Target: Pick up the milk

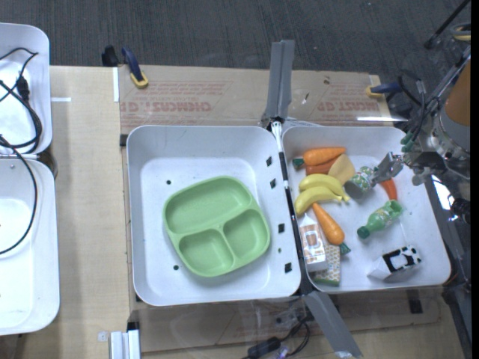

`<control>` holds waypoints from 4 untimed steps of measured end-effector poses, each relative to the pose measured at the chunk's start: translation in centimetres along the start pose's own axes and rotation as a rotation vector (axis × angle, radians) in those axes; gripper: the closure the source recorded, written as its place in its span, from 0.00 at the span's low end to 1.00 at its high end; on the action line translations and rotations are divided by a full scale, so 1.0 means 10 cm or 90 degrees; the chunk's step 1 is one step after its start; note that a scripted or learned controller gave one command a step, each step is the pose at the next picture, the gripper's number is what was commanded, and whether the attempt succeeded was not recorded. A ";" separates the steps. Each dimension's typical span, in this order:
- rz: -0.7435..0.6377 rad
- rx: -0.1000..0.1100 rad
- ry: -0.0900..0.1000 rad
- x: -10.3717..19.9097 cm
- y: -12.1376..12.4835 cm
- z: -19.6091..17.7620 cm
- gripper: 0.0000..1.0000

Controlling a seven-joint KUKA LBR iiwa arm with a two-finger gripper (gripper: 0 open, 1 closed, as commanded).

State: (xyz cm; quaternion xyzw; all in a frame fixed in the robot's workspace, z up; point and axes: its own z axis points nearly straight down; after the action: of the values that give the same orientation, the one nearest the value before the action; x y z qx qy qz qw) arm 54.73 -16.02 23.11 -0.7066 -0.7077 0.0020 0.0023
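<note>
- Grey end effector (387,166) hovers well apart from the black-and-white cow-patterned milk carton (401,260); its grip state cannot be told.
- Risk: grabbing the nearer green plastic bottle (380,219) instead.

Setting: robotics lab test cell. Evidence: two white bins (142,223) bolted side by side on a cardboard-lined surface (202,99), blue spring clamps (135,67) pinning the cardboard, loose black cables (19,111) at left, dark carpet floor (224,13), plastic toy food (322,193).
</note>
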 end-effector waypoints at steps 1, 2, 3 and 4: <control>-0.122 -0.001 0.000 -0.07 -0.69 0.46 0.00; -0.100 -0.001 0.000 -0.13 -0.41 0.45 0.00; -0.125 0.000 0.001 -0.52 -0.71 1.08 0.00; -0.189 -0.001 0.003 -0.59 -0.69 1.23 0.00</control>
State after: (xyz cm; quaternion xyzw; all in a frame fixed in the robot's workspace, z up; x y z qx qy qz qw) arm 47.77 -21.94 10.82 -0.5938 -0.8046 -0.0007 0.0041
